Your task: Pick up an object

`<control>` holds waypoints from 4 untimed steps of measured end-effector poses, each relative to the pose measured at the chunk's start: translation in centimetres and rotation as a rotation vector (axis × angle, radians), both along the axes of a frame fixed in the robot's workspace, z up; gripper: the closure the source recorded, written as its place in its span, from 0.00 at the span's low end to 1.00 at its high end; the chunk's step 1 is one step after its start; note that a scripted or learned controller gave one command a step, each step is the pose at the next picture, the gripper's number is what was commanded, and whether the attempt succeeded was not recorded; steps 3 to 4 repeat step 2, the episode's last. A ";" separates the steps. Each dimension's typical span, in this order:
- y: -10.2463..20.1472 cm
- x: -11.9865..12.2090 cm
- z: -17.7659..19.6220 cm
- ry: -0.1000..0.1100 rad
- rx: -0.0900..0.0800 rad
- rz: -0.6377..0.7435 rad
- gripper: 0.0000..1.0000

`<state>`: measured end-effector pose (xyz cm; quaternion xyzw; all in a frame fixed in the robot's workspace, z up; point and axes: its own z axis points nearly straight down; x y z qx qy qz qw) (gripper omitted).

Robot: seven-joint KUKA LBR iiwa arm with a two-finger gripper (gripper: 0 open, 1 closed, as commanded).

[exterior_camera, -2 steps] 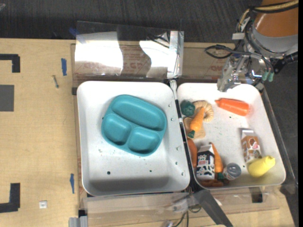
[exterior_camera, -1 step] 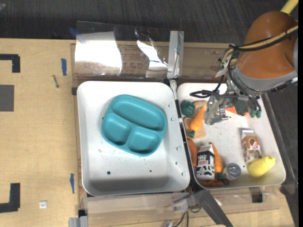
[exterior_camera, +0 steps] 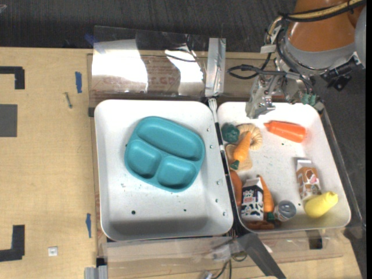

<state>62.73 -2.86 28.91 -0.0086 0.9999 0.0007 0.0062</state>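
Note:
My gripper (exterior_camera: 261, 106) hangs over the back left corner of the right bin (exterior_camera: 332, 156), open with nothing between its fingers. Just in front of it and to the right lies an orange carrot (exterior_camera: 286, 130). Below the gripper, against the bin's left wall, sit a small teal piece (exterior_camera: 231, 133) and a tan and orange toy (exterior_camera: 247, 143). Along the front are a black and white carton (exterior_camera: 251, 202), a silver can (exterior_camera: 285, 210), a yellow fruit (exterior_camera: 321, 204) and a brown packet (exterior_camera: 307, 179).
The left bin (exterior_camera: 110, 196) holds a teal divided plate (exterior_camera: 164, 153). A clear plastic sheet (exterior_camera: 151, 68) and a metal strip (exterior_camera: 215, 65) lie behind the bins. The arm's orange and grey body (exterior_camera: 322, 22) looms over the right bin's back edge, with cables around it.

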 end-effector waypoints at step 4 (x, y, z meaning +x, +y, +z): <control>-5.8 -14.4 -4.9 0.011 -0.001 -0.081 1.00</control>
